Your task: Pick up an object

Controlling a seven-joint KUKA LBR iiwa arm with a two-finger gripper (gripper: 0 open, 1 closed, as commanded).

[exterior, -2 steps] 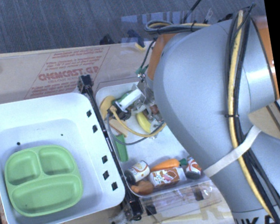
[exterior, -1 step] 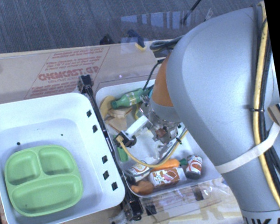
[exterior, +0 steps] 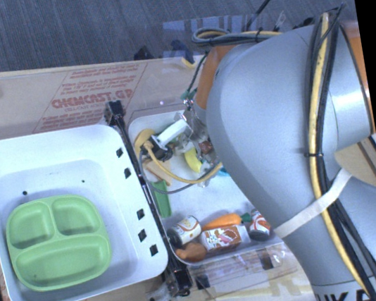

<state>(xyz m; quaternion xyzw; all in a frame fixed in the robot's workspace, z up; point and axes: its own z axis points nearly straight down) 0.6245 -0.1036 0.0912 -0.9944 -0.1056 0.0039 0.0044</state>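
Looming over the right half of my view, the grey arm (exterior: 276,167) covers most of the right bin (exterior: 143,129), with cables strapped along its side and an orange band at the top. Its gripper (exterior: 187,155) sits low in the upper part of that bin, among yellow hoses and a white fitting; from here I cannot tell its state or whether it has anything.

Along the near edge of the right bin I see a row of small items lying close together. A bottle with an orange and white label (exterior: 225,236) lies on its side, its long axis running left to right across the bin. Just above it lies an orange carrot-shaped piece (exterior: 223,221), also pointing left to right. A small white jar with a dark end (exterior: 185,231) lies at the left of the row, tilted, and a brown rounded piece (exterior: 193,254) rests below it, touching the bottle's left end. A red and white item (exterior: 259,224) sits at the right, partly under the arm.

In the left bin (exterior: 4,159) a green divided plate (exterior: 59,241) lies flat at the near left, with three compartments holding nothing I can make out.
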